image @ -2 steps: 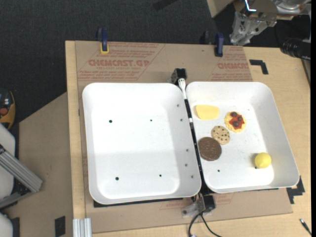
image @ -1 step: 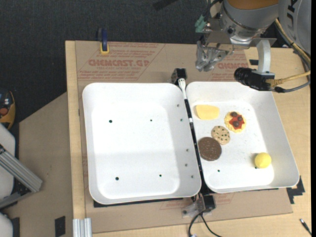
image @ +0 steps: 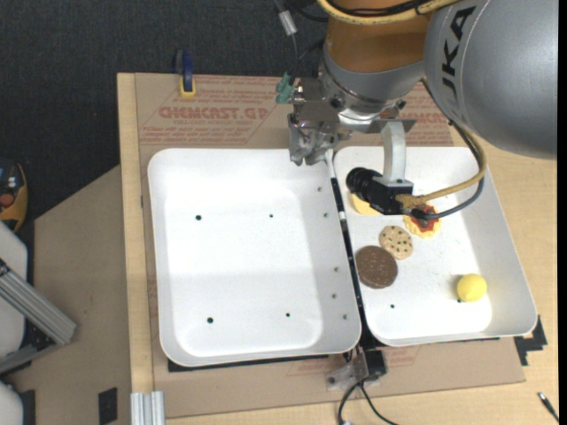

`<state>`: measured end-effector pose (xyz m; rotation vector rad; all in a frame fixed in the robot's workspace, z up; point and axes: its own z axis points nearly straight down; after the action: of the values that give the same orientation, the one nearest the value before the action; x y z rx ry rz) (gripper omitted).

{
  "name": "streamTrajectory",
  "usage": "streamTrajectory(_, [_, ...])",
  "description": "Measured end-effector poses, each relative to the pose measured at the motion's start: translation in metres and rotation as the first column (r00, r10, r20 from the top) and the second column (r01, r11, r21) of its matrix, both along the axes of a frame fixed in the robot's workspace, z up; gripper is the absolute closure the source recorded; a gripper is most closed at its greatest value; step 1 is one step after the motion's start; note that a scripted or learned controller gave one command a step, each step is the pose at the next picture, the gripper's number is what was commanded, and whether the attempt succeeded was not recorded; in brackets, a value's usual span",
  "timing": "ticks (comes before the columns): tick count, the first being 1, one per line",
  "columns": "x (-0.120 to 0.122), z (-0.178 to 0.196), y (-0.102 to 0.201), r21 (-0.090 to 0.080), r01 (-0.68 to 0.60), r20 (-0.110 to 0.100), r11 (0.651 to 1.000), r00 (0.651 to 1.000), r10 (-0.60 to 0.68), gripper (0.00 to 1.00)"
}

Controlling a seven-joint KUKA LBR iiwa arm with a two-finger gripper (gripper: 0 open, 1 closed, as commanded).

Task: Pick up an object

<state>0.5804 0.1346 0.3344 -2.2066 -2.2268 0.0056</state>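
My gripper [image: 307,149] hangs over the back edge of the left bin [image: 177,237], close to the divider between the two bins, with nothing visibly in it. The right bin [image: 496,237] holds a dark brown round cookie [image: 376,266], a chocolate-chip cookie [image: 396,242], a yellow ball [image: 471,288], a pale yellow piece [image: 361,204] and an orange-red piece [image: 426,225]. All of these lie to the right of the gripper and nearer the front. A black part on a white bracket [image: 381,191] with a cable partly covers the pale yellow piece.
The arm's grey body and orange band [image: 390,16] fill the upper right and hide the right bin's back edge. Both bins rest on a brown board [image: 221,104] with a blue clamp [image: 185,69] at the back left. Metal framing [image: 35,312] stands at the left.
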Motion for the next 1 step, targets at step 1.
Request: streamTrajectory(1, [-0.0285,0.0108,0.0045,-0.002,0.007,0.004,1.0,1.0,-0.007,1.0])
